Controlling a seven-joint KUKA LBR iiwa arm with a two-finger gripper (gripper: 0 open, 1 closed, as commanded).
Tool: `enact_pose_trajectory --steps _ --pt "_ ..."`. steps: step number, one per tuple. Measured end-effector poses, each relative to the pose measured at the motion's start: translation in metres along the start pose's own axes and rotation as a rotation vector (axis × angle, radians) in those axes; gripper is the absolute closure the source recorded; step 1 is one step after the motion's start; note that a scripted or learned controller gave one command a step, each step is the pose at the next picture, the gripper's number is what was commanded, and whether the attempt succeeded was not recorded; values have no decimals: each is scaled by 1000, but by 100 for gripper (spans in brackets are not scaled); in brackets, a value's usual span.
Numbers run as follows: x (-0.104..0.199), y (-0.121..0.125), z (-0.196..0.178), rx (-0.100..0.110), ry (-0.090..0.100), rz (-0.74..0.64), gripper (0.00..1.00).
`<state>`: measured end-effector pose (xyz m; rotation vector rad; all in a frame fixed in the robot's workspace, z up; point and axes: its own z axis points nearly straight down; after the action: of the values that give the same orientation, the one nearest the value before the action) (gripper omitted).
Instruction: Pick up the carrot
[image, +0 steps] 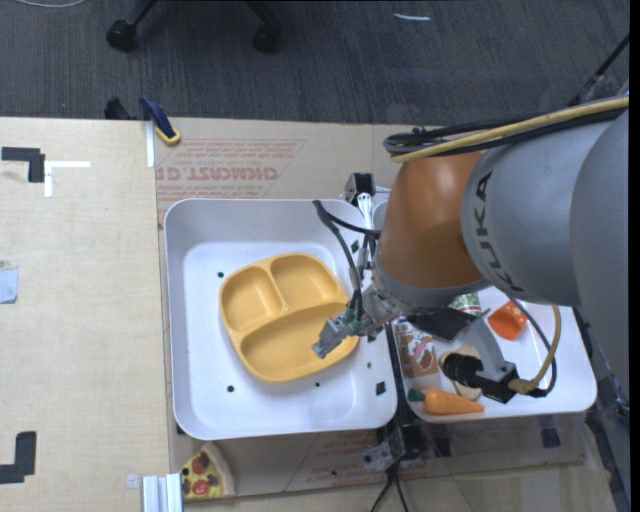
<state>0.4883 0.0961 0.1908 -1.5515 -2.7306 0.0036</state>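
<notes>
Arm (520, 220): grey, orange band above the wrist, reaching in from the right across the right bin and over the divide between the two bins.

Gripper (335, 338): low over the left bin, at the right end of the plate's large compartment, on or just above its rim; how far it is open cannot be told; nothing seen in its grasp.

Carrot (452, 403): orange, lying flat in the right bin (566, 386) beside the near wall, lengthwise along it; well apart from the gripper and in the other bin.

Left bin (196, 262): white, shallow; holds one yellow divided plate (280, 310), two small compartments above one large.

Other contents of the right bin: a small orange piece (508, 320) near the arm, kind unclear; a printed packet (415, 352) by the left wall, above the carrot.

Outside the bins: a toy pizza slice (200, 476) at the near left corner, on the cardboard sheet (240, 165).
</notes>
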Motion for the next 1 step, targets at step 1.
enact_pose_trajectory --steps 1 --pt "-87 6 0 -2 -3 -118 0"
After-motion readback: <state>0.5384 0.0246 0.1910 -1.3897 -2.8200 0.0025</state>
